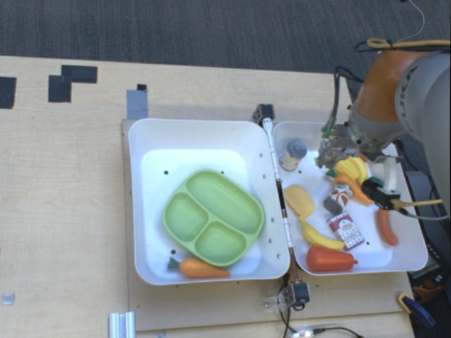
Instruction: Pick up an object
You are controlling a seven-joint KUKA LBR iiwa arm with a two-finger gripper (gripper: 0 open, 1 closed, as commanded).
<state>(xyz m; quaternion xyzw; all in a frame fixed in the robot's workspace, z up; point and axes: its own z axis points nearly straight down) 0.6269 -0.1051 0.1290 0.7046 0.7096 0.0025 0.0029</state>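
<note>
Right now I see the end effector low in the right bin, near its back wall, just beside the yellow toy; I cannot tell how it stands. Further forward lie a banana, a red pepper and a small red carton (all loose). A green divided plate and a carrot sit in the left bin.

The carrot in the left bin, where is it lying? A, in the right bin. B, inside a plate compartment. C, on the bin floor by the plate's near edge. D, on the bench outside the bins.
C: the carrot lies on the left bin floor beside the plate.
</note>
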